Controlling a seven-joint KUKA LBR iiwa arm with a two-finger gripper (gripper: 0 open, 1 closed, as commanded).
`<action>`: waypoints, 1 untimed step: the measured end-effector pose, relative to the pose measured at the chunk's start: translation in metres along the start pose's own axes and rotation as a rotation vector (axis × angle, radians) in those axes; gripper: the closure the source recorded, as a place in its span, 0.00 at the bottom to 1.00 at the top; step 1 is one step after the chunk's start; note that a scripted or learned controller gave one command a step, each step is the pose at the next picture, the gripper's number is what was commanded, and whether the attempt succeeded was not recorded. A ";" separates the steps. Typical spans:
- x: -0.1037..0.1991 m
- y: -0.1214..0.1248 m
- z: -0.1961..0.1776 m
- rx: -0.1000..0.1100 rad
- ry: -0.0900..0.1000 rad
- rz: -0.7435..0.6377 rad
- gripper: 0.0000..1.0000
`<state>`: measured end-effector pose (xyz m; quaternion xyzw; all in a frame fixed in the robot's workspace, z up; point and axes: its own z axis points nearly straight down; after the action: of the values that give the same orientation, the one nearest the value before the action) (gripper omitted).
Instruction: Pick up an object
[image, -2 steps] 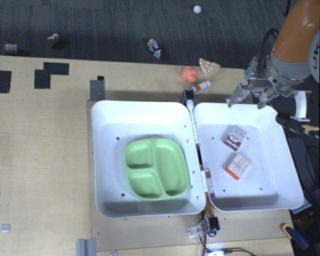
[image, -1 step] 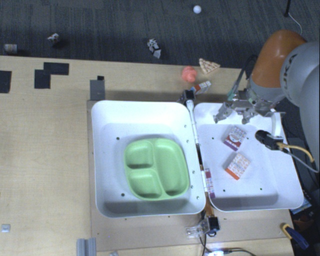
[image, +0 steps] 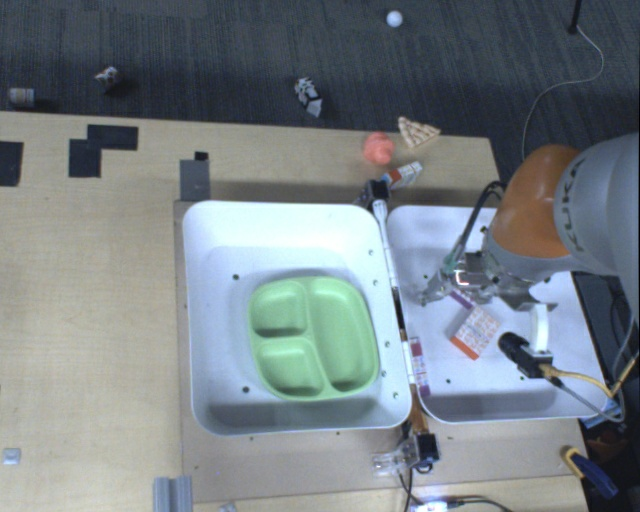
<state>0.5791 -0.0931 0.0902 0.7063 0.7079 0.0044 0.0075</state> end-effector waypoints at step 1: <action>-0.001 0.003 -0.013 -0.010 -0.003 0.000 1.00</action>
<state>0.5819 -0.0942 0.1034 0.7063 0.7078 0.0066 0.0120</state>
